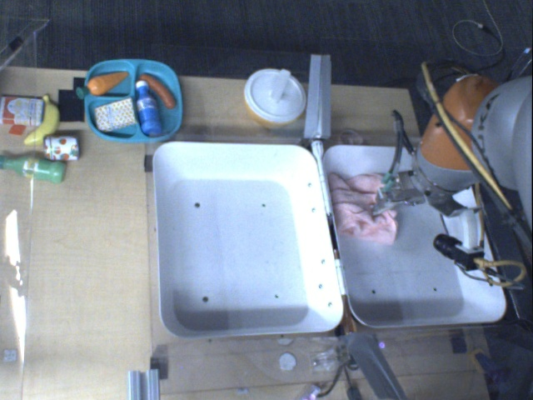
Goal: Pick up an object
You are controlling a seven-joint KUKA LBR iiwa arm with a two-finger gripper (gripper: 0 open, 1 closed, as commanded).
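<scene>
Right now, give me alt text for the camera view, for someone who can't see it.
A grey robot arm with an orange band reaches from the right, its gripper down on a crumpled pink cloth in the right white bin. The left white bin sits beside it, and a blue divided tray of toy food and a lidded cup stand behind on the bench.

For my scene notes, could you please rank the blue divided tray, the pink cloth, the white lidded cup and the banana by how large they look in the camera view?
1. blue divided tray, largest.
2. pink cloth.
3. white lidded cup; near the cloth in size, so this order is unsure.
4. banana, smallest.
</scene>
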